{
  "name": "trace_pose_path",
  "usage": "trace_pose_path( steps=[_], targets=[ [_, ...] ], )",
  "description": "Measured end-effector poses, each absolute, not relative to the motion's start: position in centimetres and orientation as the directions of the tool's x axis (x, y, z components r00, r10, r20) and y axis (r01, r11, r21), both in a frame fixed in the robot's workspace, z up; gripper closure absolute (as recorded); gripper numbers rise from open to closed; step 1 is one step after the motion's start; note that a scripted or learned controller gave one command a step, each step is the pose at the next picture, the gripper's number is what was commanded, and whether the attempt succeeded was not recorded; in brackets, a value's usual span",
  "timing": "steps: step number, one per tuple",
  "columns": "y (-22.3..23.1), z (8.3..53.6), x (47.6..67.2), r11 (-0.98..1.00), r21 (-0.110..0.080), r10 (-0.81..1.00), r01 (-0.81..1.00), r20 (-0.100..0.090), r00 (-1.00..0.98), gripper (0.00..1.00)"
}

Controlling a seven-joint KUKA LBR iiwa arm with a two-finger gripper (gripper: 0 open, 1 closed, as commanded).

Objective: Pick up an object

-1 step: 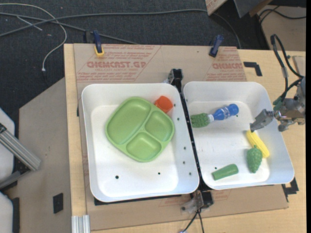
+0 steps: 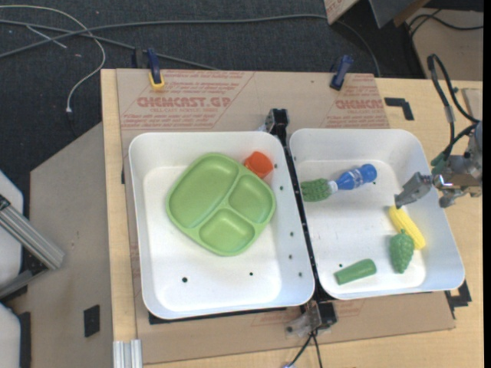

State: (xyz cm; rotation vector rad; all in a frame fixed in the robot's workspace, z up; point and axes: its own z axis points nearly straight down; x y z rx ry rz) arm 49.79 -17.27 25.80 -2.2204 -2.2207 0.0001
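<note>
The right bin (image 2: 368,138) holds several small toys. A blue and white bottle-like piece with a green end (image 2: 340,182) lies near its far left. A yellow corn-shaped piece (image 2: 406,228) and a bumpy green piece (image 2: 400,252) lie by the right wall. A green cylinder (image 2: 355,271) rests near the front. My gripper (image 2: 422,199) hangs over the right side of this bin, just above the yellow piece, open, with nothing between its fingers.
The left bin (image 2: 153,274) holds a green divided plate (image 2: 221,203) with a small orange object (image 2: 259,162) at its far edge. A black divider (image 2: 295,205) runs between the bins. Cables hang at the far right.
</note>
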Motion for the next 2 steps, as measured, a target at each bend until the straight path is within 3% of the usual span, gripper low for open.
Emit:
trace_pose_path(
  steps=[2],
  targets=[
    [-18.5, 15.1, 48.4, -0.001, -0.007, 1.0, 1.0, 0.003, 0.001, 0.0]
  ],
)
